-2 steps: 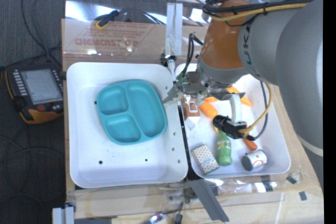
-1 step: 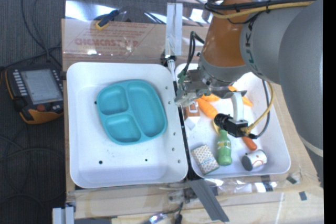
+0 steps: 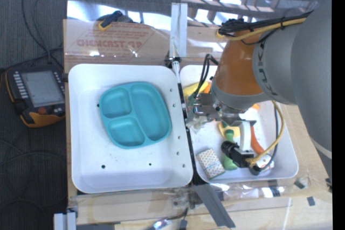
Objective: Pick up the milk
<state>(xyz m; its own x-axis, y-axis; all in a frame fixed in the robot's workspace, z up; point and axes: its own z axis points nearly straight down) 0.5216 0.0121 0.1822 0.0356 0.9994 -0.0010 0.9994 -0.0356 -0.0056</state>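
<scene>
- Camera view, looking down at a slant: a teal three-compartment plastic plate lies in the middle of the left shallow white bin. It serves as the landmark below.
- Right of the plate, across the wall between the bins, the grey arm with its orange band hangs over the right shallow white bin.
- The gripper sits just right of the plate's right edge, low over the bin. The wrist covers it, so I cannot tell whether it is released or clenched, and nothing can be seen held in it.
- The milk is probably the small pale patterned carton, lying tilted below and to the right of the plate, near the right bin's front wall. Its print is too small to read.
- Farther right of the plate than the carton are a green piece and an orange piece. A yellow piece sits level with the plate's upper edge.
- Handling, as a judgement: the carton looks light, with stiff, smooth flat faces that could slip or dent. Grip across two opposite flat sides, near the middle.
</scene>
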